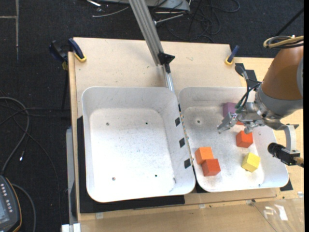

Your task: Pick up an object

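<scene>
The arm (285,81) reaches in from the right, bent down over the right bin (203,98), its gripper (235,122) low with fingers spread wide, holding nothing. A purple block (228,108) sits just behind it, a red block (244,139) just in front. Orange blocks (207,161) and a yellow block (250,162) lie nearer the front rim.

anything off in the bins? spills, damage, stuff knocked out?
Nothing stands out. All the blocks sit inside the right bin: a purple block by the gripper, an orange-red block, a yellow block, and an orange block touching a red block. Both bins look dusty and scuffed, not cracked.
</scene>
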### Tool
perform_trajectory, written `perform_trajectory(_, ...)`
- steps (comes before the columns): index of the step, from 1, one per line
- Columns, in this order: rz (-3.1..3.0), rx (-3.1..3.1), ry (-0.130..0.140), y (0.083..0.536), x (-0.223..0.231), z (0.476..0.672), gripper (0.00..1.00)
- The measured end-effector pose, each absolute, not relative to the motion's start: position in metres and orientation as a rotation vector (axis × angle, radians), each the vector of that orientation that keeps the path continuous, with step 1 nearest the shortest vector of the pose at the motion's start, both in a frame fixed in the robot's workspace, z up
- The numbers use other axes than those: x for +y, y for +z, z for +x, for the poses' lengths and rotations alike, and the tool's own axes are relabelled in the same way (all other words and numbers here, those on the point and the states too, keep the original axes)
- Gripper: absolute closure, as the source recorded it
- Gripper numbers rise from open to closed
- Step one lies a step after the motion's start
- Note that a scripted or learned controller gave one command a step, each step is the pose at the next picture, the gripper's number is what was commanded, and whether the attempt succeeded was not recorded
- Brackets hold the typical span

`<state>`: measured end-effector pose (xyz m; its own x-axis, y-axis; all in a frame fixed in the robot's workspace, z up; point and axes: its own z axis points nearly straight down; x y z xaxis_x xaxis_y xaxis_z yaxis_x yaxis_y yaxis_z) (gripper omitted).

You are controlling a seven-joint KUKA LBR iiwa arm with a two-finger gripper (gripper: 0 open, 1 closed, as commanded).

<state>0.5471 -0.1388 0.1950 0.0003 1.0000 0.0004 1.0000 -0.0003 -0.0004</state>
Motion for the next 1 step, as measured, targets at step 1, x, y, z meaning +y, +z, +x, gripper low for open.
perform_trajectory(1, -2.222, -2.228, -0.002, 0.1484, -0.1879, 0.6353, 0.0)
